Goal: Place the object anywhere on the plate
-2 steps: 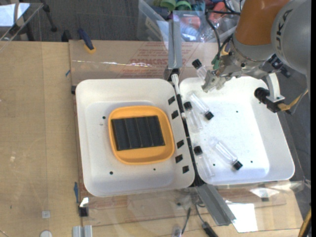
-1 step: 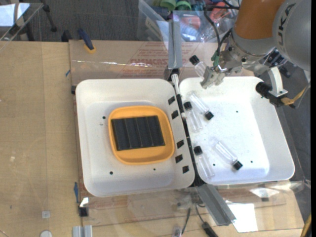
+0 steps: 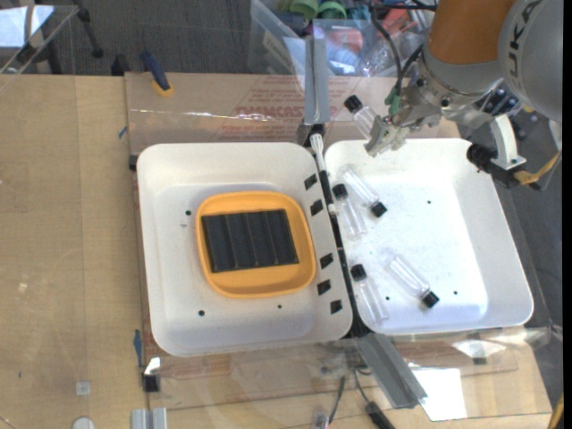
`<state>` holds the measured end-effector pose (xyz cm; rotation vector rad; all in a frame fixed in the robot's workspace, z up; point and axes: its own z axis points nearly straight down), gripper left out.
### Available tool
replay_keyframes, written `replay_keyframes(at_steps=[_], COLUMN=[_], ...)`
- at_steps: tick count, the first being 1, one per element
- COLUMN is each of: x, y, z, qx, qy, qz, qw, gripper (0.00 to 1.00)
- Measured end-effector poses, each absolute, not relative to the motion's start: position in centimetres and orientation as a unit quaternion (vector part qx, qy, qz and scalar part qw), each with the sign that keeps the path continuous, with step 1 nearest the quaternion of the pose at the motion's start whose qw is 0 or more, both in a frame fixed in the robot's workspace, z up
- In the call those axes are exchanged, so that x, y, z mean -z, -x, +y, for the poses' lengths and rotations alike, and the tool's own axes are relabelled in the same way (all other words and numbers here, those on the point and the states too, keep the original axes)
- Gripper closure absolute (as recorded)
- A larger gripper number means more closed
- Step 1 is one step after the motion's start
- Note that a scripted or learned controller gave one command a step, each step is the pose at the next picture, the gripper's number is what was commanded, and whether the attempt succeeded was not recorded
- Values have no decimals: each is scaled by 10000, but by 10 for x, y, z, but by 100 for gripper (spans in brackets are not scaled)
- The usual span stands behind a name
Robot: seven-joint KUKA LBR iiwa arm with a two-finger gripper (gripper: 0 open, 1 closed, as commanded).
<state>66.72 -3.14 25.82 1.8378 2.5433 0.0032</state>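
An orange plate (image 3: 257, 281) with a dark ribbed insert lies in the middle of the left bin (image 3: 170, 239). My gripper (image 3: 379, 141) hangs over the back left corner of the right bin (image 3: 465, 231). A clear tube with a black cap (image 3: 362, 116) sticks out up and to the left from its fingertips, and the fingers look shut on its lower end. The plate is well to the lower left of the gripper.
Several more clear, black-capped tubes lie in the right bin, such as one (image 3: 365, 194) near the divider and one (image 3: 410, 281) at the front. Black clips line the ridge between the bins (image 3: 323, 231). A clear tub of clutter (image 3: 331, 12) stands behind.
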Motion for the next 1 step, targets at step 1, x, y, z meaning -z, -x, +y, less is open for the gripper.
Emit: replay_keyframes(at_steps=[1], x=[-204], y=[-667], z=[-42], qx=[1], qy=[-5205], qz=[8539], qw=[-9], gripper=[100])
